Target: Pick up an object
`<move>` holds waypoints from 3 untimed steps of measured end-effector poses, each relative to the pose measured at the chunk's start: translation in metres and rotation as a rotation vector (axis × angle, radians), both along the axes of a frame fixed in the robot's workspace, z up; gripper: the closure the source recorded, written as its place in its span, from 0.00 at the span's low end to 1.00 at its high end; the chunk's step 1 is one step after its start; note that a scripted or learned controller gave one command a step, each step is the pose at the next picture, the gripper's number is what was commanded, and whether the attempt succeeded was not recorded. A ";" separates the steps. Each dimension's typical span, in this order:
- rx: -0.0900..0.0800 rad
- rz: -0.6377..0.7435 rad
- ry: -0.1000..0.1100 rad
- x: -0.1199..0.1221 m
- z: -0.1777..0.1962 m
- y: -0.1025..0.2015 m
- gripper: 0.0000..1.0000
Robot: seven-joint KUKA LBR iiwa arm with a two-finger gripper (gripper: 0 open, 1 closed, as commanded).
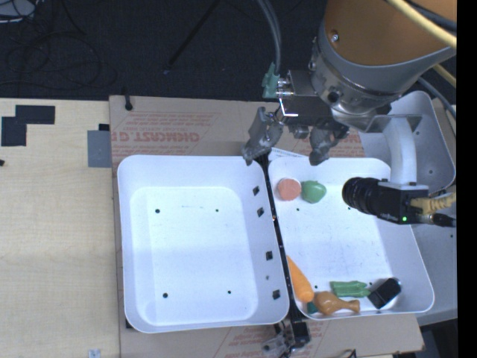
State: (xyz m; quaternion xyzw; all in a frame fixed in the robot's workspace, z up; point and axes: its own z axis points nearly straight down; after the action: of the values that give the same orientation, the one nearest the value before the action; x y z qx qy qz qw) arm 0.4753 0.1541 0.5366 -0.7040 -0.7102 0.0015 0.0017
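Observation:
My gripper (pixel 291 149) hangs above the far edge of the right bin (pixel 350 253), its two fingers spread apart with nothing between them. One finger (pixel 258 142) is over the bins' divider, the other (pixel 323 146) is further right. Just below the gripper, a pink-orange round object (pixel 288 189) and a green round object (pixel 314 192) lie side by side on the bin floor. Along the near edge lie an orange carrot (pixel 299 279), a brown pear-shaped object (pixel 333 303), a green flat piece (pixel 349 289) and a black block (pixel 384 292).
The left bin (pixel 190 248) sits beside the right one, sharing a dark divider (pixel 273 230). A black cylindrical device (pixel 376 198) with a green light reaches in over the right bin's right side. Cardboard lies under both bins.

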 end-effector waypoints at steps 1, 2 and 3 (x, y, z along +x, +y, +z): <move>-0.005 -0.013 0.008 0.000 -0.091 -0.056 0.00; -0.004 -0.009 0.011 -0.001 -0.198 -0.052 0.00; -0.004 -0.008 0.008 0.102 -0.303 -0.025 0.00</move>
State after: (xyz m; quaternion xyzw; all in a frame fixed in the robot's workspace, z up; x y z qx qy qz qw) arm 0.5774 0.1287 0.2333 -0.7067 -0.7075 0.0056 0.0032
